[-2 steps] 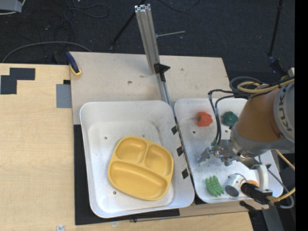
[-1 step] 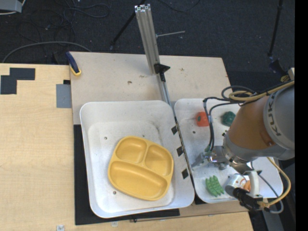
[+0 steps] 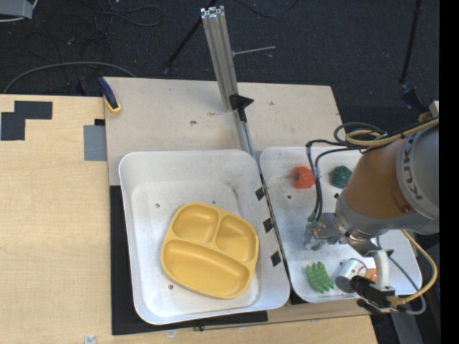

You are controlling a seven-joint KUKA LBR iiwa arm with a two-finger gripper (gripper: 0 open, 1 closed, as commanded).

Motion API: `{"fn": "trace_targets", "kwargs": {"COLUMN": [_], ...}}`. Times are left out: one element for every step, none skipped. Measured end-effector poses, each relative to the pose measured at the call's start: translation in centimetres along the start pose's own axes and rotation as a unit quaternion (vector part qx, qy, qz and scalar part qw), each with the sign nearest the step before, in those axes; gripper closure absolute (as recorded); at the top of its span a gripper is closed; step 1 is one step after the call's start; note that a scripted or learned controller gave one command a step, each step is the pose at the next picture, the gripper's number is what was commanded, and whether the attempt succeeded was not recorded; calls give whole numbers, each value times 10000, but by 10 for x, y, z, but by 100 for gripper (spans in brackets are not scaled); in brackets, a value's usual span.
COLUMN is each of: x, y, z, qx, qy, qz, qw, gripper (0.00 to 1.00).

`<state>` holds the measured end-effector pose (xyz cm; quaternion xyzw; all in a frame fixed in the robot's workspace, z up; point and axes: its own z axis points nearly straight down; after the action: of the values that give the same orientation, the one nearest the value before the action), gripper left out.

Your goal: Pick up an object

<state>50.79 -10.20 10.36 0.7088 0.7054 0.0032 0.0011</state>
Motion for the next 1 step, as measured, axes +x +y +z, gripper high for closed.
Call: {"fn": "trace_targets", "kwargs": {"x": [-2], "y": [12], "z": [-53], "qx": [18], "qy": [-18], "qz": [-30], "qw": [10000], "gripper": [100]}}
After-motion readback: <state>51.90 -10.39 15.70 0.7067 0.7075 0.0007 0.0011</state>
